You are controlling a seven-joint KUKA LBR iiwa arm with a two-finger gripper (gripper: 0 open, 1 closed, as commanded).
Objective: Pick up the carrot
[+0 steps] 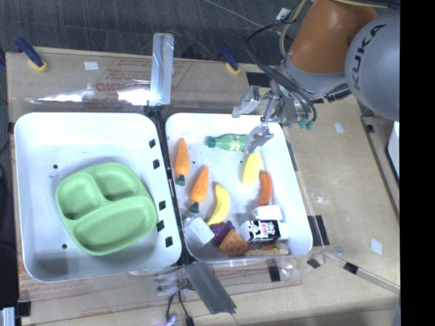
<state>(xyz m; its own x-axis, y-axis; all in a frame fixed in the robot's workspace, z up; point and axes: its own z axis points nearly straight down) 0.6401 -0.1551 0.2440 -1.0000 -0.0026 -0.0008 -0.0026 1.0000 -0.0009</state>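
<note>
Jaws parted and holding nothing, with the gripper [260,136] hanging over the upper part of the right bin [299,202], just above the yellow lemon-like piece [251,168] and beside the green bottle [228,142]. Three carrots in that bin: one [181,159] at its left wall, one [199,186] just right of it at centre frame touching the banana [219,205], one [265,188] at the right. Further left, a green divided plate [105,207] in the left bin [34,134].
</note>
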